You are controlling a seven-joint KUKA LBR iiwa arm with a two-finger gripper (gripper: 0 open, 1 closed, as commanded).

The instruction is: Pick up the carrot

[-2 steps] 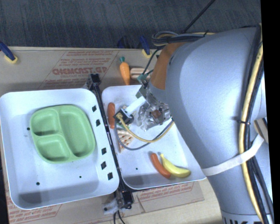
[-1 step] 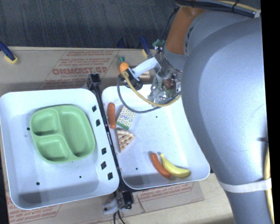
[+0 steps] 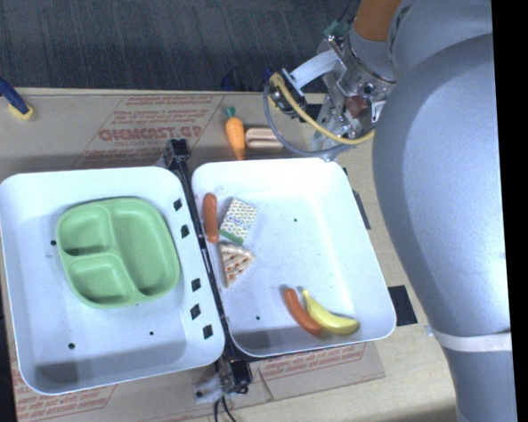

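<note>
A: Spotted the carrot (image 3: 234,135) yet?

B: Yep. Lying on the cardboard sheet (image 3: 107,126) outside both bins, just past the far rim of the right bin (image 3: 360,244), near its far-left corner. Long axis running away from the rim, green top pointing to the far edge, orange tip toward the bin. Right beside a hot dog bun (image 3: 261,140).

A: And the gripper (image 3: 351,102)?

B: Up past the right bin's far-right corner, tangled in yellow cable (image 3: 304,114). Can't tell how wide the jaws are, nothing visibly held. Well apart from the carrot.
</note>
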